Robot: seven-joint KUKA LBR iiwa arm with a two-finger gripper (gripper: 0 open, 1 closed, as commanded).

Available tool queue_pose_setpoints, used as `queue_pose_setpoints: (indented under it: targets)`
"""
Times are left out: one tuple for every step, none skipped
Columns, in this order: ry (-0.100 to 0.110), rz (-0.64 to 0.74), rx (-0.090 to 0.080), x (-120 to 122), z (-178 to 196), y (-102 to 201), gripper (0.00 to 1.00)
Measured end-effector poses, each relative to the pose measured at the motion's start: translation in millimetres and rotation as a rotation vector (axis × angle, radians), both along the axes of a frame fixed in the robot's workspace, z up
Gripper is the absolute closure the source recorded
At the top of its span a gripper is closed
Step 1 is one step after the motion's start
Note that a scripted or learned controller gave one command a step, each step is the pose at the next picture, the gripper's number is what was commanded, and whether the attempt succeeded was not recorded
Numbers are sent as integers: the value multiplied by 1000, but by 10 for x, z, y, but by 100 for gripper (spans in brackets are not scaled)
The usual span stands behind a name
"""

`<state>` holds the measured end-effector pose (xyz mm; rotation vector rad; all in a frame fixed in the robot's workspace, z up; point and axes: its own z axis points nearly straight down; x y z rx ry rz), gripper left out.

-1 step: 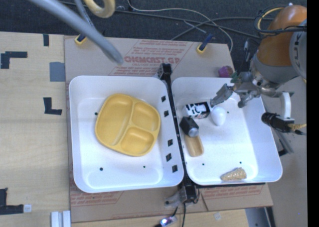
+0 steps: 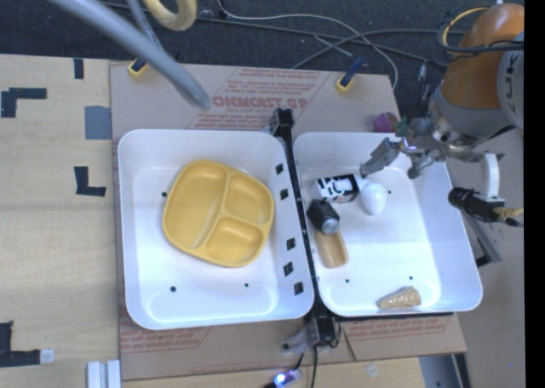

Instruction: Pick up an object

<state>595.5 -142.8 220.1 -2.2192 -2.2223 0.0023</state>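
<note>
The right bin (image 2: 443,233) holds several small things: a black-and-white piece (image 2: 337,186), a white egg-shaped object (image 2: 373,199), a dark cylinder (image 2: 324,215), a tan block (image 2: 331,249) and a tan crumbly piece (image 2: 398,298) near the front edge. My gripper (image 2: 397,162) hangs over the bin's back right part, up and to the right of the egg-shaped object. Its fingers are spread open and nothing sits between them. The left finger (image 2: 376,159) points down toward the black-and-white piece.
A yellow divided plate (image 2: 220,212) lies in the left bin (image 2: 136,208). A black divider (image 2: 294,216) runs between the bins. A small purple object (image 2: 385,122) sits outside the right bin's back edge. Cables and a grey hose (image 2: 102,12) cross the back.
</note>
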Motion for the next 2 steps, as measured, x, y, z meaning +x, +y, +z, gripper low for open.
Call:
queue_pose_setpoints:
  targets:
    - [6, -1, 0, -86, -615, -16, 0]
    - [4, -1, 0, -68, -1112, -99, 0]
